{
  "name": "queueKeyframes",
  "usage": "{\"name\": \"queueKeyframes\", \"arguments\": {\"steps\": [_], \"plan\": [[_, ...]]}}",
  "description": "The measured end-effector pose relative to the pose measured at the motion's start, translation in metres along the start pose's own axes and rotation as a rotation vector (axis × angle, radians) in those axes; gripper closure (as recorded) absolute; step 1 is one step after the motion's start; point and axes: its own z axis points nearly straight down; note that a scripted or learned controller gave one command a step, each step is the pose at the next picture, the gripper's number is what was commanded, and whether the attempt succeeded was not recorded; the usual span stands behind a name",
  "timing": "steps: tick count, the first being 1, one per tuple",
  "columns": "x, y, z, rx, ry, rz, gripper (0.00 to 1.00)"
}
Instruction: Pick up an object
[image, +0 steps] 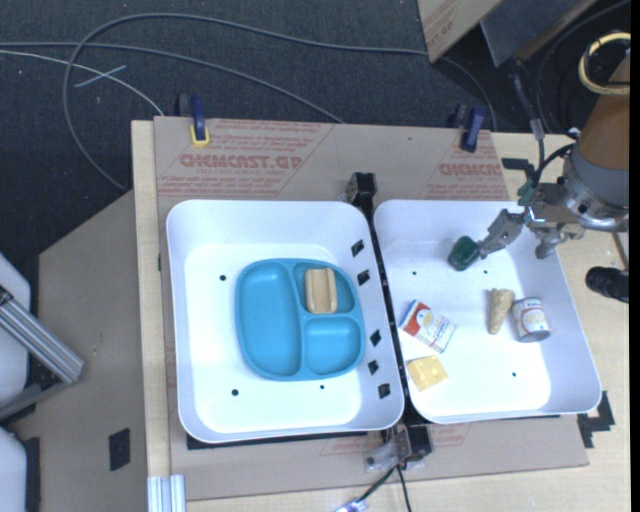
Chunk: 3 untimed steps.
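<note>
Nearest the camera, a yellow cheese-like wedge (427, 373) is being shown lying in the right bin (570, 395), close to its front left corner. Just beyond it, a small red and white packet (427, 326) is seen lying flat. To the right, a beige bread-like piece (498, 309) and a small can (531, 320) on its side are seen just beside each other. In the left bin (200, 380), a blue divided plate (298, 318) is being shown with a tan block (320, 290) resting in its upper right compartment. Farther back in the right bin, a dark green object (463, 253) is seen at the tip of the gripper (493, 240), which is being reached in from the right on the grey arm (590, 195). Whether the fingers are apart, together, or clamped on the green object cannot be told.
</note>
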Motion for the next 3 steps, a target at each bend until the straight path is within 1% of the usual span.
{"name": "queueKeyframes", "arguments": {"steps": [1, 2, 3], "plan": [[0.000, 0.002, -0.007, -0.013, -0.002, -0.003, 0.00], [0.004, 0.005, 0.035, -0.009, -0.001, -0.003, 0.00], [0.001, -0.002, 0.082, -0.008, -0.001, -0.002, 0.00]]}}
